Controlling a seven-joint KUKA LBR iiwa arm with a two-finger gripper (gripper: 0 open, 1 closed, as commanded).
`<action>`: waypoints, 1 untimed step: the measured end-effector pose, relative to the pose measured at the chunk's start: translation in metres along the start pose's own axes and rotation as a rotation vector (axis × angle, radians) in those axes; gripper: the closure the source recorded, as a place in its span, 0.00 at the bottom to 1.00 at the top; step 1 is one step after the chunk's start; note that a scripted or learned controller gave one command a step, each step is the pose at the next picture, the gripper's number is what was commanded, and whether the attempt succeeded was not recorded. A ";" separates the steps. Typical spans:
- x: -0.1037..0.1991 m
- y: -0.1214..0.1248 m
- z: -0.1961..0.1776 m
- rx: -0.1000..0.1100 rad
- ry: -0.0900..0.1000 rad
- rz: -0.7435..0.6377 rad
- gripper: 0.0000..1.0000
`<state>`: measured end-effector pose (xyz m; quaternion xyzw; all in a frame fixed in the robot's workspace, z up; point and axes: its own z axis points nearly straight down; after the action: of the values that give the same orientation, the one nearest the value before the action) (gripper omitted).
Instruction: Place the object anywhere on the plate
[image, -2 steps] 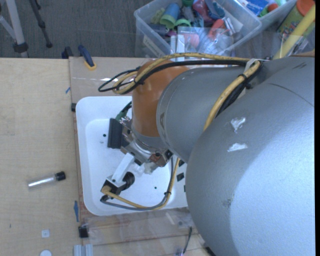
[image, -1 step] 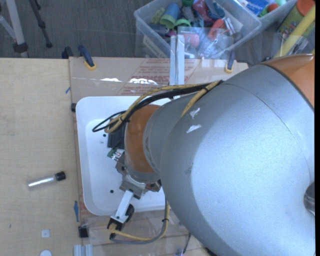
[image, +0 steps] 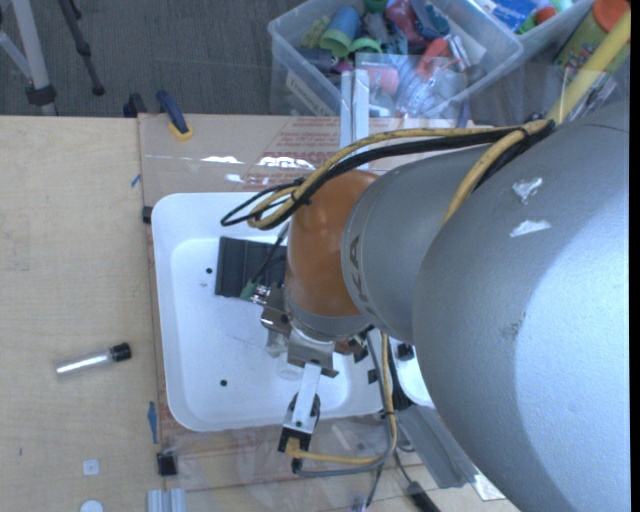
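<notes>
The grey arm (image: 480, 300) blocks the whole right side of the view and overlaps the right part of the left bin (image: 190, 330). A white curved sliver (image: 412, 388) shows beneath it; whether this is the plate cannot be told. The clear tub (image: 400, 50) and tripod legs (image: 40, 60) are cut by the top edge. Pale specks (image: 92, 506) on the tabletop (image: 70, 220) at the bottom edge are too small to identify.

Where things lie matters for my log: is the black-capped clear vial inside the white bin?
No, the vial lies on the wooden bench, left of the white bin and outside its rim.
</notes>
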<state>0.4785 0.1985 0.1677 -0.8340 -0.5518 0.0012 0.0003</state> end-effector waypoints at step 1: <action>0.025 -0.007 0.078 -0.003 0.007 0.252 1.00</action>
<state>0.4814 0.2242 0.0901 -0.8966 -0.4428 -0.0025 0.0009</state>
